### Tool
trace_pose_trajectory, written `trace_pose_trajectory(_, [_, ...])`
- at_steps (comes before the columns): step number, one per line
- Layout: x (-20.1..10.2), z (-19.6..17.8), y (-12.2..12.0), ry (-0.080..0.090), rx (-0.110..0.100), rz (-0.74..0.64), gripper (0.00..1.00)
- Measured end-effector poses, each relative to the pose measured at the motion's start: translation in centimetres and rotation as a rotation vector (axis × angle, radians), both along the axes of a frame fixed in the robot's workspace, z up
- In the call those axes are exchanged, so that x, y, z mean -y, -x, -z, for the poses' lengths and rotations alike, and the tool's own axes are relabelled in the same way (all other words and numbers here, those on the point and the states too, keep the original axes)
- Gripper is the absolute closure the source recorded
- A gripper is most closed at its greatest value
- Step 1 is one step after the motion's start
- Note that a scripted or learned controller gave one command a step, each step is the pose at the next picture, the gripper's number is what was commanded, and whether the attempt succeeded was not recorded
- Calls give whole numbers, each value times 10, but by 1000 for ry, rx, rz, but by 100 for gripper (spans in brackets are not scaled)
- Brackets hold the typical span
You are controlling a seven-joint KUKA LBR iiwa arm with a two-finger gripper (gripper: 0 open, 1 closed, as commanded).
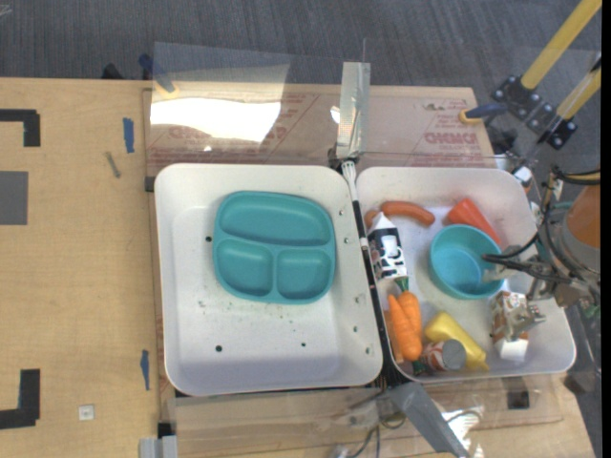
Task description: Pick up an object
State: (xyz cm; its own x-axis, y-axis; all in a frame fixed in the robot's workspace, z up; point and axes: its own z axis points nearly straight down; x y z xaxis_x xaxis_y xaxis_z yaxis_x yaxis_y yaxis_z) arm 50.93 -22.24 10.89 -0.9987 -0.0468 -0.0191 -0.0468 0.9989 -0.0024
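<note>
Broadly, we see the desk (pixel 67 256) carrying two white bins side by side. The left bin (pixel 181 351) holds a teal tray (pixel 275 246), and the right bin (pixel 558 351) holds everything small enough to pick up. The arm (pixel 584 222) reaches in at the right bin's right wall, and its hand (pixel 535 280) sits low there among dark cables, just beside the teal bowl (pixel 460 260). We cannot tell whether the hand is wide or narrow, and we see nothing held in it. We judge that the step in hand is the approach, with no grasp made yet. Next in size after the bowl, a black-and-white bottle (pixel 387 249) lies against the bin's left wall. A carrot (pixel 406 324) lies just nearer than it, and a sausage (pixel 408 212) lies toward the far side. The likeliest target, to our eye, is the small white-and-red packet (pixel 511 321), which lies near the bin's near right corner, close under the hand. Its long axis seems to run from near to far, tilted slightly, though it is too small for us to name a pointing end. The next move calls for bringing the hand down squarely over the packet and closing it across that axis, clear of the bowl's rim and the bin's wall.
</note>
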Motion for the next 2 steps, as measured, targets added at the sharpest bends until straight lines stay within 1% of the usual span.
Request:
trace_pose_trajectory(1, [-6,11,-83,-7,2,108,0])
trace_pose_trajectory(2, [-16,19,-73,-1,-5,107,0])
